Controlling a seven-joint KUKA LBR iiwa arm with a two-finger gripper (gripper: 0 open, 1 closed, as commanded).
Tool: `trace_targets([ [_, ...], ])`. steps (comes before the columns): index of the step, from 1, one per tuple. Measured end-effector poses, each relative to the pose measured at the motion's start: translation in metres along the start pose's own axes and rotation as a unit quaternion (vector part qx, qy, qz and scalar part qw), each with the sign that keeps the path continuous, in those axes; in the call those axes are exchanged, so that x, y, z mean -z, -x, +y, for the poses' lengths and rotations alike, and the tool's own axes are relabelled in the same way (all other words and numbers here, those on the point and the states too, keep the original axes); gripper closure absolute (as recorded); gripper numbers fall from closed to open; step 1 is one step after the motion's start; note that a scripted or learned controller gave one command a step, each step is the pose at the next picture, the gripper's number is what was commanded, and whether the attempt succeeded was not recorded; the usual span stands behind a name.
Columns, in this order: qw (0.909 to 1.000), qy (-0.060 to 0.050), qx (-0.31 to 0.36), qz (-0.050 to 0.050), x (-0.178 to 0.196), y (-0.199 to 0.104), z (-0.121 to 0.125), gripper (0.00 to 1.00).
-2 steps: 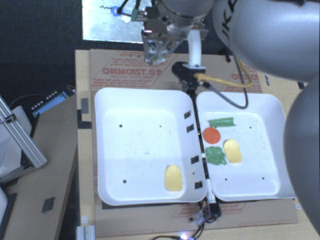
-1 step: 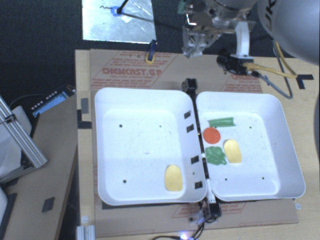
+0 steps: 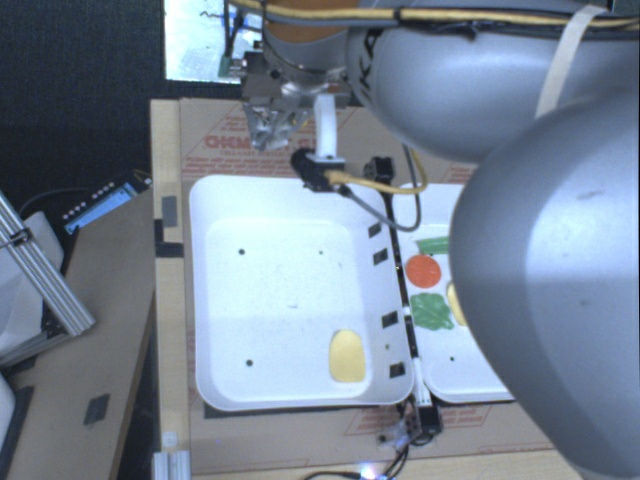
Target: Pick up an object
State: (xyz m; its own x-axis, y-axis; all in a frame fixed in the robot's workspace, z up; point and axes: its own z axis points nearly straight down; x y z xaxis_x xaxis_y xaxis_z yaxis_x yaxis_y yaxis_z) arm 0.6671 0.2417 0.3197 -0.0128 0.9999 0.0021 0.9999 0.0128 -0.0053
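Observation:
My gripper (image 3: 268, 128) hangs above the far edge of the left bin (image 3: 215, 268), over the cardboard behind it. Nothing shows between its fingers, and I cannot make out their spacing. A pale yellow oval object (image 3: 347, 355) lies at the near right of the left bin, well away from the gripper. In the right bin (image 3: 455, 383) an orange-red round object (image 3: 424, 271) lies between a green strip (image 3: 433, 244) and a green leafy object (image 3: 431, 311). A yellow object (image 3: 455, 303) peeks out beside the arm, which covers most of that bin.
The big grey arm (image 3: 540, 218) fills the right and top of the view. A black cable (image 3: 360, 193) and black clips (image 3: 385, 258) run along the divider between the bins. An aluminium rail (image 3: 45, 278) lies off the bench to the left.

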Motion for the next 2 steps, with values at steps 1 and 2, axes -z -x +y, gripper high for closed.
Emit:
trace_targets([
  [1, 1.0, 0.008, -0.004, 0.001, 0.09, 0.007, 0.001, 1.0],
  [2, 0.9999, 0.005, -0.012, -0.003, 0.102, 0.143, 0.0, 1.0],
])
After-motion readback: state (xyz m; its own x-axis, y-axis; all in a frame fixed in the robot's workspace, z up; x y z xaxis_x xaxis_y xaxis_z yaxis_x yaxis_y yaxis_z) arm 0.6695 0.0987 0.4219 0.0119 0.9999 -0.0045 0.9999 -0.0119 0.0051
